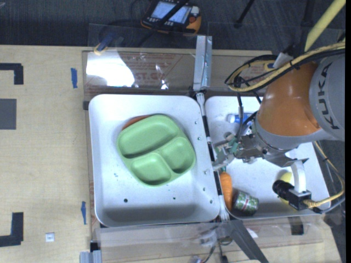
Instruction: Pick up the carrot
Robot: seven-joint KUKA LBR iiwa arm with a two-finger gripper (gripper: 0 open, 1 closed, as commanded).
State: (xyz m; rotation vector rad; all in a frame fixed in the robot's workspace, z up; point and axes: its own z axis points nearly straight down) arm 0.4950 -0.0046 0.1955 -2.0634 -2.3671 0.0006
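My tool [227, 148] hangs low in the right bin [318, 171], close to its left wall; from this angle I cannot tell how it is set. The carrot [225, 185] is a short, smooth orange taper lying just below my tool, along that same wall. A round green can [245, 203] rests against its lower end. In the left bin [104, 174], a glossy green plastic tray [157, 149] with three moulded compartments sits tilted over something orange. The counter [41, 163] is pale wood.

Robotics lab, KUKA arm [296, 100], 2 white bins [104, 196], wooden bench [44, 163] (tape marks)
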